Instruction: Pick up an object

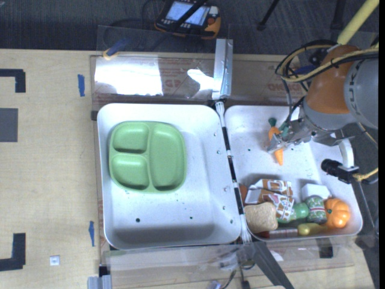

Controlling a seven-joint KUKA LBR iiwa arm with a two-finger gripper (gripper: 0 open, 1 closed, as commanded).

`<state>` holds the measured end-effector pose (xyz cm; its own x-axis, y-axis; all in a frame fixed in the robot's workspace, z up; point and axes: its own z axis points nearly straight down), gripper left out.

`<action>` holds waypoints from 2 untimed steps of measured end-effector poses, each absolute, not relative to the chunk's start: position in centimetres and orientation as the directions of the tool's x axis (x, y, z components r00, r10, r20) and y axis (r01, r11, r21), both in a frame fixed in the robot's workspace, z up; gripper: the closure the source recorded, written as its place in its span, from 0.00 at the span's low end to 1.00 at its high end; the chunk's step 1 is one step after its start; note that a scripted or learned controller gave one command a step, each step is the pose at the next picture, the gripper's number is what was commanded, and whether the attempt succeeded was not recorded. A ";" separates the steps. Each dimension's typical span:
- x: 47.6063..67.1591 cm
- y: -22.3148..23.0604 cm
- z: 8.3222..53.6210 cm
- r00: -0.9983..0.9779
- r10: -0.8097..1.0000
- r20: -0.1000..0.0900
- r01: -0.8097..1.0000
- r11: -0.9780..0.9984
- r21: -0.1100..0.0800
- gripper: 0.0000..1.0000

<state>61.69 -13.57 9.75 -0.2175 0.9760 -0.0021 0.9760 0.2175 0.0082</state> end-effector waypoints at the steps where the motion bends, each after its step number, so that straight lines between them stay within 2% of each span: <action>1: 62.1 -1.3 27.1 -0.233 0.972 -0.001 0.972 0.233 0.001 1.00; 2: 62.2 -2.0 25.1 -0.047 0.999 0.000 0.999 0.047 -0.003 1.00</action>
